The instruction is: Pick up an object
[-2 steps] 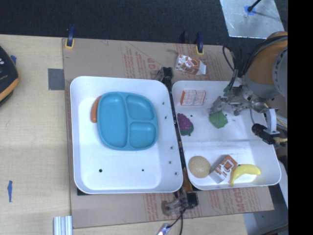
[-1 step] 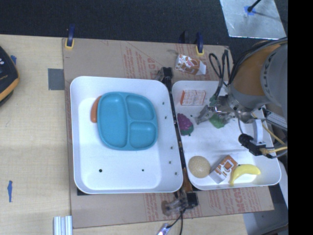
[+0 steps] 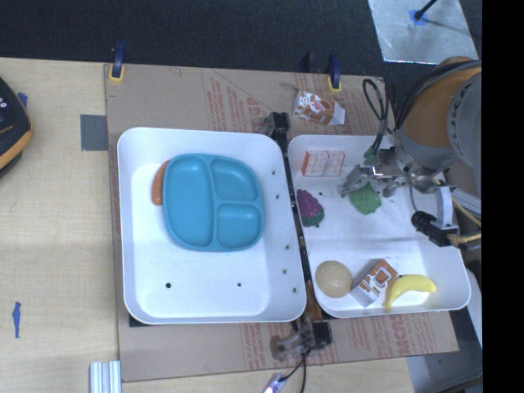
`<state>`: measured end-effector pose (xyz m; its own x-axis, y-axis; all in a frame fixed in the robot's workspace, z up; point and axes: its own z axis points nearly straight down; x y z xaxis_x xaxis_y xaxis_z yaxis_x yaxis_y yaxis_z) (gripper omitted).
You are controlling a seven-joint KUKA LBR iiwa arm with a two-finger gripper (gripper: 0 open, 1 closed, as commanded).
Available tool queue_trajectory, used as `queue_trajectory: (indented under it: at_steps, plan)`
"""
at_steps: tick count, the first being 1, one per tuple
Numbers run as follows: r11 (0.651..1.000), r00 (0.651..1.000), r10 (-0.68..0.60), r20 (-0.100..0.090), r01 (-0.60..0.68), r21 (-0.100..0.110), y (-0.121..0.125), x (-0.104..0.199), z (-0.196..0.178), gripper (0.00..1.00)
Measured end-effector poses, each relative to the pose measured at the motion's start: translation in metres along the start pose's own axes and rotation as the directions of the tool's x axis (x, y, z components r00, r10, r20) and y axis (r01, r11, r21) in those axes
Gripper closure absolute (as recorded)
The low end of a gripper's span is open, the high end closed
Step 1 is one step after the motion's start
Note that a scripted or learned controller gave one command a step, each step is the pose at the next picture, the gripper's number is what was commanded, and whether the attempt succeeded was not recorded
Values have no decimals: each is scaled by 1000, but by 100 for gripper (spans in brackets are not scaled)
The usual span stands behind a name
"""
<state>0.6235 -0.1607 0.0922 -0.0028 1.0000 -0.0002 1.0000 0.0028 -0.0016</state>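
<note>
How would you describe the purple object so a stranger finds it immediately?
Look in the right bin, at its left wall. There, about halfway along, lies the purple object, a small bumpy cluster. It is the only purple thing; the green item lies further right.

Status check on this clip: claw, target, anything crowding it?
Claw low in right bin, at green item; grasp unconfirmed. Purple grapes and white carton nearby, not touching. Blue tray sits in left bin.
</note>
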Motion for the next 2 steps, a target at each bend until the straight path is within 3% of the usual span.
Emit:
queue_trajectory:
  at_steps: [1,2]
  plan:
    - [1000,1000,-3,0,3,1,0,0,-10,100]
    - [1000,1000,-6,0,6,1,1,-1,-21,100]
